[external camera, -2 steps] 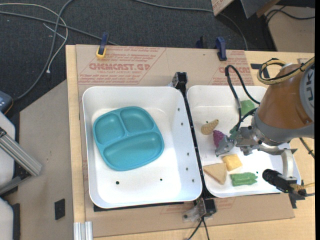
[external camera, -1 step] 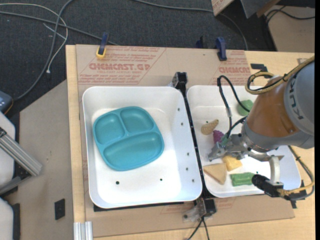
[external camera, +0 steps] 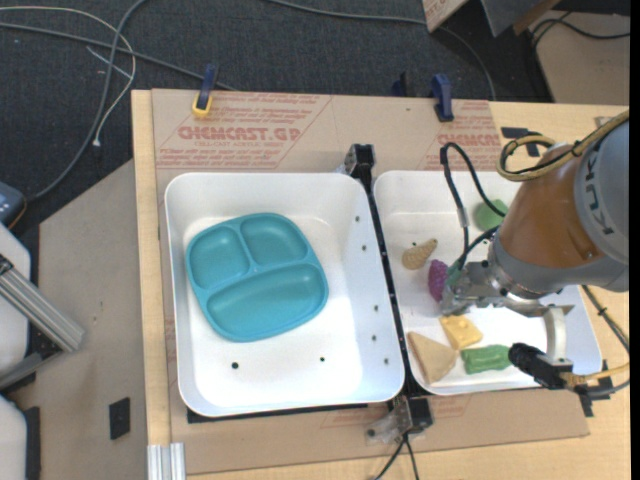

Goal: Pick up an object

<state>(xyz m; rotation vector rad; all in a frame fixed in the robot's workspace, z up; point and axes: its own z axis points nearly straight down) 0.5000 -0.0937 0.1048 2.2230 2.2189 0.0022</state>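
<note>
Hand (external camera: 462, 296) down in the right bin (external camera: 400, 268), low-right of frame, hovering among the small toys.

Can't tell if it's open or clenched, the wrist hides it, and nothing visibly sits in its grip. Closest candidates: purple piece (external camera: 437, 280) just to its left, yellow block (external camera: 462, 330) right below it, then the green block (external camera: 486, 359), tan wedge (external camera: 431, 355) and tan lump (external camera: 419, 255). I'd commit to one, probably yellow, come straight down centred on it, and avoid nudging its neighbours. Teal plate (external camera: 258, 275) sits alone in the left bin (external camera: 190, 298).
</note>
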